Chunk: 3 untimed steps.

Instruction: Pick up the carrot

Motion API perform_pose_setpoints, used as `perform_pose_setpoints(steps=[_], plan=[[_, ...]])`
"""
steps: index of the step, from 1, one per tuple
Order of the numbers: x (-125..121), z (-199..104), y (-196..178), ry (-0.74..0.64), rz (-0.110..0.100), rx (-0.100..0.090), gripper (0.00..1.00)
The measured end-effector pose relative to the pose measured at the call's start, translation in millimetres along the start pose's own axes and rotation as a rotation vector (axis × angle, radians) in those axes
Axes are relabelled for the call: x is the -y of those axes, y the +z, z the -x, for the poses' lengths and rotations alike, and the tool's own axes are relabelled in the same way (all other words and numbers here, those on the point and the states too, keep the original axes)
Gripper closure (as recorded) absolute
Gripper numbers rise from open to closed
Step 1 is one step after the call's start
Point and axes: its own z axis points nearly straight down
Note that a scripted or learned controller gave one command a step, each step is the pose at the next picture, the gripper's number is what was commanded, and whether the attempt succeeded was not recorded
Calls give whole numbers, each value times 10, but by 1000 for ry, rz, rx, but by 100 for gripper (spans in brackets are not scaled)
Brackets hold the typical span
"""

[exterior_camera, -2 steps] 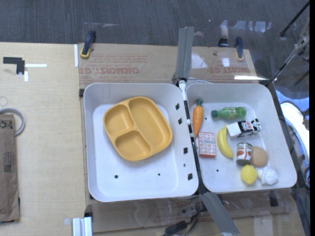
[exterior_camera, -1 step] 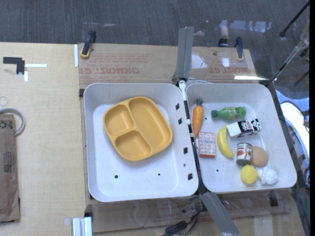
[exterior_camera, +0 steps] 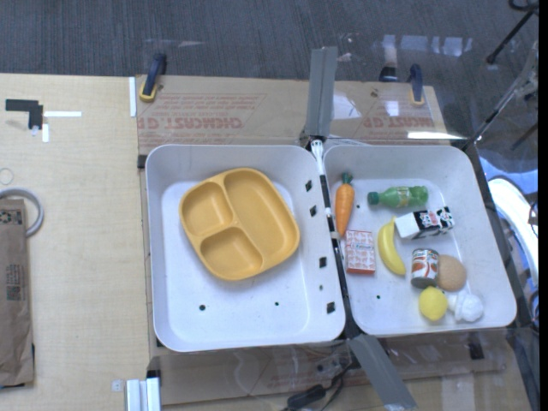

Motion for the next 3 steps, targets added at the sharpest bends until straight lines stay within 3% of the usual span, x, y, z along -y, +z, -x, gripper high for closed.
perform_pose_setpoints(steps=[1, 2, 3], plan=[[-133, 177, 3, -308, 2, 0, 100], [-215, 276, 9, -492, 3, 0, 100], [40, -62, 5, -784, 2, 1, 100]])
